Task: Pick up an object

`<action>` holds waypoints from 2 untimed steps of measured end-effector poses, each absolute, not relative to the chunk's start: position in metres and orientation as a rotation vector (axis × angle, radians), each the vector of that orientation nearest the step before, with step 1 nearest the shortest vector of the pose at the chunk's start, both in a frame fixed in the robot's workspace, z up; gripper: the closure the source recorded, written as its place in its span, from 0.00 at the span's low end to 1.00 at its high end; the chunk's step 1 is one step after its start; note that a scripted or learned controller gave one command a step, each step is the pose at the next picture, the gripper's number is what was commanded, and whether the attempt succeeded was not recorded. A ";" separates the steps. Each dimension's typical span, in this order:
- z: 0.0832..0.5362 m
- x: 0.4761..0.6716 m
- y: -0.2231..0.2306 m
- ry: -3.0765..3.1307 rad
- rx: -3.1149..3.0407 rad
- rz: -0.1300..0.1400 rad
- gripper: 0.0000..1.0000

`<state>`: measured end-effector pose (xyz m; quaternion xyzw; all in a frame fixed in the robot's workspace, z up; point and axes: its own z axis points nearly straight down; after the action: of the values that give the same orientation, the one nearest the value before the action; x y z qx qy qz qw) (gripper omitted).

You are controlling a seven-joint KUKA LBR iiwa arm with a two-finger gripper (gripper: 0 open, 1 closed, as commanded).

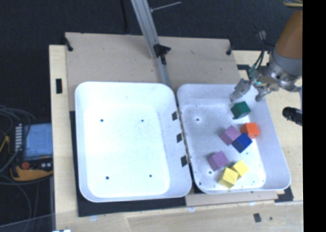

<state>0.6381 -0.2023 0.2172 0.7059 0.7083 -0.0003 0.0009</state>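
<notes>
At the right of the frame, the gripper (pixel 250 92) hangs spread and empty just above the green block (pixel 240 109) in the right bin (pixel 201 104).

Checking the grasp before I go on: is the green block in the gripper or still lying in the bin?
Lying in the bin. The green block rests on the right bin's floor, just below the open gripper.

Two bins sit side by side on the bench (pixel 58 124). In the right bin (pixel 201 101), seven blocks (pixel 235 142) cluster toward its right edge, running from mid-bin down to the near right corner. The gripper (pixel 250 91) hangs over that bin's far right corner, just behind the farthest block (pixel 240 109). The left bin (pixel 122 93) lies beside it.
</notes>
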 end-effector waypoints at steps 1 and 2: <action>0.217 0.638 -0.202 2.227 2.214 -0.002 0.00; 0.160 0.637 -0.194 2.230 2.216 -0.004 0.00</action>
<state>0.6368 -0.1937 0.1602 0.7050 0.7092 -0.0014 -0.0010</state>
